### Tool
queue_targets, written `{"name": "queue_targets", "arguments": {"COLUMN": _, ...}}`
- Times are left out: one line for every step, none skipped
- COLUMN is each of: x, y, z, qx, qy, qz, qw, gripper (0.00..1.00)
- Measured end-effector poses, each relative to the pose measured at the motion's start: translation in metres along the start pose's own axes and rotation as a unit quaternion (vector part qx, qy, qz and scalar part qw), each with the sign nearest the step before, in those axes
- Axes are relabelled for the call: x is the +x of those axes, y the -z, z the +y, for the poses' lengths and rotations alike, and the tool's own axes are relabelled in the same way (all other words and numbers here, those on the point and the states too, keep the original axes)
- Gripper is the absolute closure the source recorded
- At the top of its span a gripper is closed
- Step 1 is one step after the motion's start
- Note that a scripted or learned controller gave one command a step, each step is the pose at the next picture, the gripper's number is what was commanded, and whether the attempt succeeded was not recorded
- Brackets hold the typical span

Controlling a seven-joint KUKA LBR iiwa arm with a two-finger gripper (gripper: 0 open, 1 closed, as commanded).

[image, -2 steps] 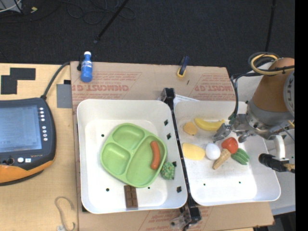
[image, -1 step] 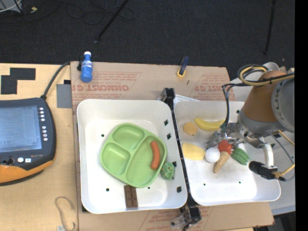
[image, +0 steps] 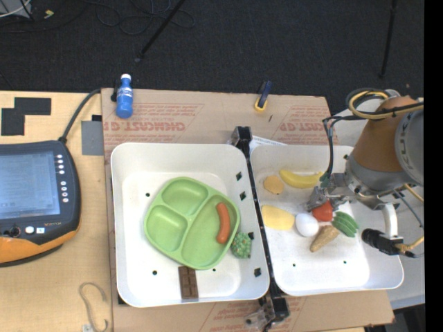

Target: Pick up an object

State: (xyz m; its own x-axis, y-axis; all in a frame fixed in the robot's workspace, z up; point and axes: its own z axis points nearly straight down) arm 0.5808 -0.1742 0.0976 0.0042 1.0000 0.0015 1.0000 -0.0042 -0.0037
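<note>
Two white bins on worktop. Hand point(image: 322, 203) low in right bin point(image: 346, 279), at a cluster: red item point(image: 324, 212), white egg point(image: 306, 224), green item point(image: 345, 223). Grip state: cannot tell. Left bin holds green plate point(image: 181, 221) with sausage point(image: 223, 222).

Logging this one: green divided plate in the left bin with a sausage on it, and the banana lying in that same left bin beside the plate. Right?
Not quite. The camera view shows the banana in the right bin, near its far edge, not in the left bin. The rest holds: the green divided plate sits in the left bin with the sausage on it.
</note>
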Motion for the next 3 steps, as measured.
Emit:
{"name": "queue_targets", "arguments": {"x": -0.001, "y": 0.043, "z": -0.003, "qx": -0.002, "qy": -0.002, "qz": -0.001, "qw": 1.0, "gripper": 1.0}}
{"name": "queue_targets", "arguments": {"x": -0.012, "y": 0.093, "z": 0.002, "qx": -0.003, "qy": -0.001, "qz": -0.002, "qw": 1.0, "gripper": 1.0}}
{"name": "queue_targets", "arguments": {"x": -0.013, "y": 0.132, "z": 0.002, "qx": -0.003, "qy": 0.002, "qz": -0.001, "qw": 1.0, "gripper": 1.0}}
